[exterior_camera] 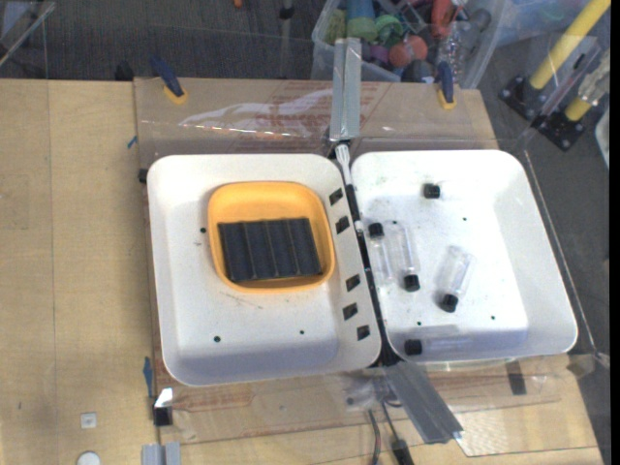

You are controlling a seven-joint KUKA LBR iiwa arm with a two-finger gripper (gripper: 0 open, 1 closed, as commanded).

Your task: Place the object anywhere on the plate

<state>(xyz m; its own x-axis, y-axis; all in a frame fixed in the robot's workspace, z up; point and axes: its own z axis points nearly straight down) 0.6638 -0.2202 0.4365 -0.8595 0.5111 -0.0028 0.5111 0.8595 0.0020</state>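
So, using the orange plate (269,195) as the anchor: it sits in the middle of the left bin (194,352), and a black ridged block (269,250) is already lying flat on it. The block's long side runs left to right across the plate, its grooves run the short way, and it looks fully inside the rim. If that block is the object, I'd call the placing pretty much done.

The other candidates are all to the right of the plate, over the divider in the right bin (513,289). There's a clear vial (399,253) just past the divider and a second clear vial (453,269) further right again. Both lie on their sides with their long axes running roughly front to back, each a bit tilted, with a gap between them. A small black cap (431,191) sits on its own, right of the plate and further toward the back.

As for the gripper, I honestly can't tell whether it's wide, narrow or holding anything.

The bit that matters for the next move: the arm comes in from the right, so the vials are on its near side and the plate is the far reach. If a vial is the target, my guess is the jaws should close across its narrow width, then carry it left over the divider.
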